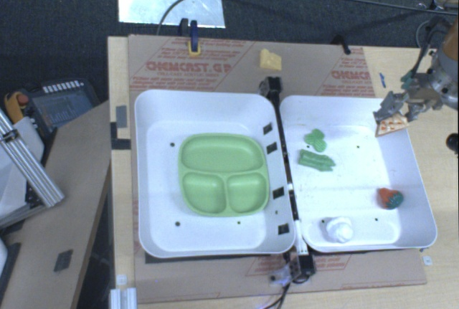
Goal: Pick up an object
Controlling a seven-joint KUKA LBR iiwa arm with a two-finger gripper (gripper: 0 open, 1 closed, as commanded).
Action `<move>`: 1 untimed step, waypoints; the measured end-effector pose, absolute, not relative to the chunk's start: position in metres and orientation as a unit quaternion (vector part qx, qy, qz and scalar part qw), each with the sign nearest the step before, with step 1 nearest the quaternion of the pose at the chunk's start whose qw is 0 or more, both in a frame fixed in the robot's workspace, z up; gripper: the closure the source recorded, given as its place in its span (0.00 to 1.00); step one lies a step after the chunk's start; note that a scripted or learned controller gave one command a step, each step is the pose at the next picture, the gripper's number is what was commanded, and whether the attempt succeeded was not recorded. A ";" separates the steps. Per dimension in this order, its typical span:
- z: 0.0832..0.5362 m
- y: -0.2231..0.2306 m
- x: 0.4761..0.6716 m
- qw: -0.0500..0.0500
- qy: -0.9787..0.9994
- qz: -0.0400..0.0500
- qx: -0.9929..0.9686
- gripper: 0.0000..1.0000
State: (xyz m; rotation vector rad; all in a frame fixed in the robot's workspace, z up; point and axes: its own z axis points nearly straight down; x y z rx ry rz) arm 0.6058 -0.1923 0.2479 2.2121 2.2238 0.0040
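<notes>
Jaws (396, 112) clamped on a flat orange pizza-slice toy (391, 126), the arm holds it over the far right corner of the right bin (412, 157). Below lie a green leafy piece (314, 139), a ridged green pod (316, 160), a red-and-green fruit (389, 198) and a white cap-like piece (338, 230). The left bin (154, 128) bears a smooth green three-part plate (223, 173). Both sit on a cardboard-covered surface (237, 60).
</notes>
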 end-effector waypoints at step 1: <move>0.250 -0.141 0.624 0.002 0.711 0.002 0.704 1.00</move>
